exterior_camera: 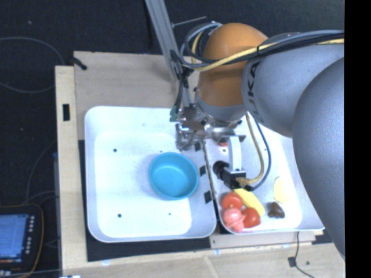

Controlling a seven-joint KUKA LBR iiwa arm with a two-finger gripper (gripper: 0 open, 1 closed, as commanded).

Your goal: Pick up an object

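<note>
Camera view, looking down at a slant on two white bins side by side on a pale wooden bench (116,80). Left bin (110,213): one blue bowl (173,175), upright, right of centre, close to the dividing wall and apart from the bin walls. Right bin (290,213): cluster of small items at the near end — red tomato-like piece (232,201), second red piece (251,218), pink piece (233,216), yellow banana-like piece (251,199), small brown item (276,211), pale yellow item (280,190) by the right wall. Red, pink and yellow pieces touching one another; brown item just beside them. Arm (301,91) entering from the right, orange band (229,68) above the wrist, positioned over the far part of the divider between the bins. Gripper (186,133) low over the far-right area of the left bin, just beyond the bowl, not touching it. Nothing seen between the fingers; whether spread or pressed together, cannot tell. Small screen (17,236) at lower left off the bench.
</note>
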